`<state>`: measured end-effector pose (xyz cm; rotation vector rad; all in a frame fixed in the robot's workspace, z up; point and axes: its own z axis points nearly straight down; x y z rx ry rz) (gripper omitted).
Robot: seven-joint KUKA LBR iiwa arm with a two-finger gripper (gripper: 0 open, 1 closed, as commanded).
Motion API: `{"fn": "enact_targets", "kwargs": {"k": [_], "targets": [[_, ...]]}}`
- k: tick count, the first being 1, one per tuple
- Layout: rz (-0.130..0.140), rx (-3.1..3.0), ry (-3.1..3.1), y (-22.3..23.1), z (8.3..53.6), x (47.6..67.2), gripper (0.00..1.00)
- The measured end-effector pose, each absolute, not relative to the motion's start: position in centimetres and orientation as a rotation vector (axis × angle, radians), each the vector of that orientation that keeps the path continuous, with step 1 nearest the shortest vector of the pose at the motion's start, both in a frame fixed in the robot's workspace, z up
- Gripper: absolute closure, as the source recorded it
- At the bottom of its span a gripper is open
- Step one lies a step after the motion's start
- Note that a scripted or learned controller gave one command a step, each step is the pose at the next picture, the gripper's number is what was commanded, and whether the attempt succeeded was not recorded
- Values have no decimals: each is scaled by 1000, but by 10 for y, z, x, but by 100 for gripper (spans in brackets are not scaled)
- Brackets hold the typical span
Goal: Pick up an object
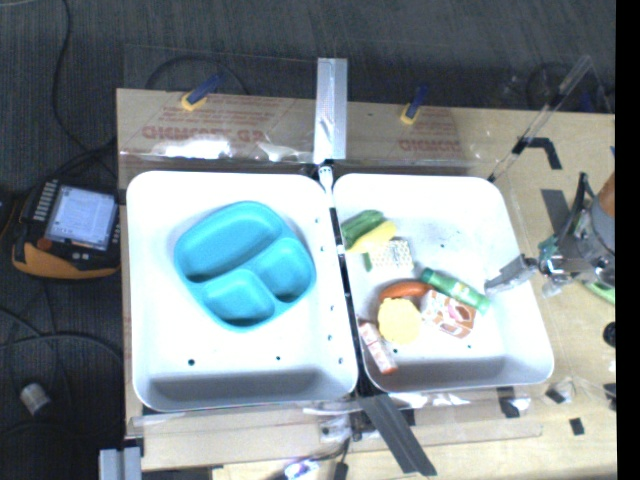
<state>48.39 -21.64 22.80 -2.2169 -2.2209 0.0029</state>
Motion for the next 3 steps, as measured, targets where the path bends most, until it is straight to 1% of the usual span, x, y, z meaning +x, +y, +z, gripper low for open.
{"fn": "enact_targets", "kwargs": {"k": [1,2,3], "targets": [[5,-2437,-1975,-170,184,522,0],[-4,-2152,-2300,-135,90,564,0],[5,-2014,-2409,-124,131,543,0]]}}
